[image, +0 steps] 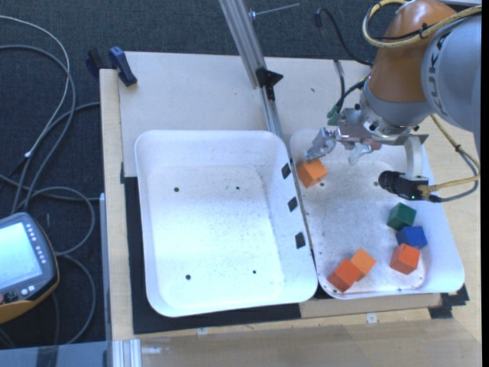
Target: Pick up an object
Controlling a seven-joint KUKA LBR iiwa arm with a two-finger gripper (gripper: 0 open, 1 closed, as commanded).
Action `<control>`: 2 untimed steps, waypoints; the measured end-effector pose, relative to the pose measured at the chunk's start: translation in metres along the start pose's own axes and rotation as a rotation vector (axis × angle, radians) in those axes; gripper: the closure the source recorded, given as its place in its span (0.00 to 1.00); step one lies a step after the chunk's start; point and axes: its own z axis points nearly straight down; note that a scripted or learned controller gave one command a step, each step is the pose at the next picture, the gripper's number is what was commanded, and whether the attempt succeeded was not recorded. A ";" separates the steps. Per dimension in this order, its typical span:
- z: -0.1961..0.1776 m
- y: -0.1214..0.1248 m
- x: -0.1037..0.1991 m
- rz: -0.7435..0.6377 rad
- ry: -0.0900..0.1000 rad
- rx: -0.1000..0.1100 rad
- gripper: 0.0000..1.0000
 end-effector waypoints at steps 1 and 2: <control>0.005 -0.027 -0.020 0.007 -0.001 0.012 0.00; 0.012 -0.020 -0.076 0.009 -0.005 0.007 0.00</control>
